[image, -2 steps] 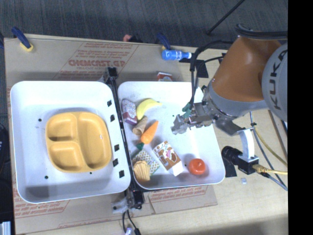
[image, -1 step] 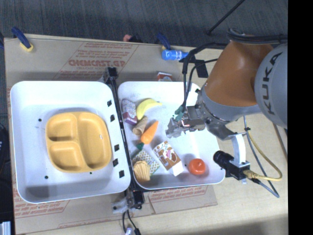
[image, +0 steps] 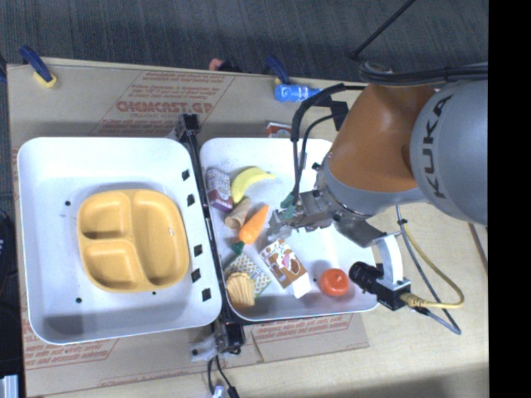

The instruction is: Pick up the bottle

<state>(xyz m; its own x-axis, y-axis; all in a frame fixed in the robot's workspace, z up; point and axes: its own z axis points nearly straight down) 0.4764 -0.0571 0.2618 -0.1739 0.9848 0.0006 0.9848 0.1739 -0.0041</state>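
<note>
Clutter is heaped in the right bin (image: 348,309), so the gripper (image: 286,218) is held low over it, beside the carrot (image: 254,223). The bottle (image: 289,267), orange-capped, lies near-right of it, ungrasped. Gripper state cannot be told.

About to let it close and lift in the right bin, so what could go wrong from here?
1. The gripper hangs amid crowded items: the carrot and banana are close enough to be caught instead.
2. The carton lies just below it, and a descent could knock it toward the tomato.
3. I cannot clearly pick out a bottle, so the target itself is uncertain.
</note>
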